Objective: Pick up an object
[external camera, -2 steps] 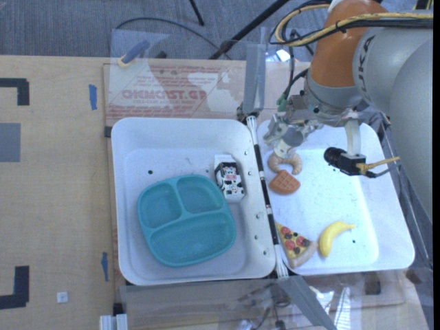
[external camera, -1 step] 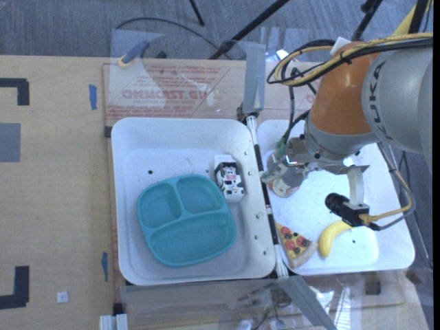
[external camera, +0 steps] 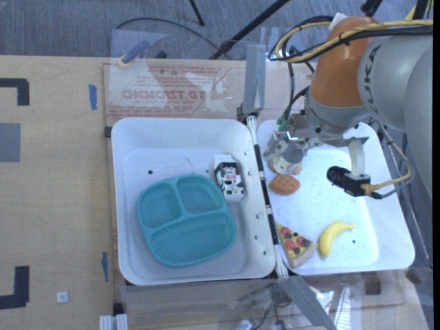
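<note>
We can't tell the gripper (external camera: 285,151) state; hovering just above the waffle (external camera: 284,183), we'd descend centered on it.

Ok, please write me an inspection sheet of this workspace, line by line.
Surface: wooden bench with left bin and right bin.
Job's things: teal divided plate, small black-and-white toy; orange cookie, pizza slice, banana.
Clutter: blue tape marks on the bench.
Grippers: gripper low over right bin's upper left corner, near the cookie.
Cables: yellow and black cables on the arm.
Surroundings: grey carpet, tripod legs.
</note>
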Controlling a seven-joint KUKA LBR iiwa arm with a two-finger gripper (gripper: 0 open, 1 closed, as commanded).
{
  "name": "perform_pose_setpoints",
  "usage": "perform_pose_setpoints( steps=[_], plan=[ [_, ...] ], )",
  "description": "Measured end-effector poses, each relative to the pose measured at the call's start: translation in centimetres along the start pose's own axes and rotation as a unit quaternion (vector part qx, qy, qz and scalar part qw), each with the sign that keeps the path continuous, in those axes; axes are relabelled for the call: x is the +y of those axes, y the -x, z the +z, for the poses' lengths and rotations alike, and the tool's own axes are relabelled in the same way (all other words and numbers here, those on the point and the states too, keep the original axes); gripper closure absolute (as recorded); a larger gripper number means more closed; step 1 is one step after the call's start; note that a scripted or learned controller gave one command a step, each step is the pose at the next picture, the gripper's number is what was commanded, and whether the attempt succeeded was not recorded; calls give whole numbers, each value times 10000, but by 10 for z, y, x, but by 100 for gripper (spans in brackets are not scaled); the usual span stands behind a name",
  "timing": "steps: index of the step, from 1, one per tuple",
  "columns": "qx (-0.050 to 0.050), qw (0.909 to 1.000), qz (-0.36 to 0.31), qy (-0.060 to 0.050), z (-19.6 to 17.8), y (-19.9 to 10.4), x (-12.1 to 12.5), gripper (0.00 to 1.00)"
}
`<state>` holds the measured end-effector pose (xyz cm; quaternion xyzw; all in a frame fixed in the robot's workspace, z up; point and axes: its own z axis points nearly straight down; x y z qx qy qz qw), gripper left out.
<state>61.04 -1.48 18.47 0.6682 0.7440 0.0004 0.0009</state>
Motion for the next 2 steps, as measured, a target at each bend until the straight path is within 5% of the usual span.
perform_pose_setpoints(
  steps=[1,2],
  plan=[
    [5,10000,-15,-16,0,45,-91,100],
    [3,9999,150,-5,0,16,-33,100]
  ],
)
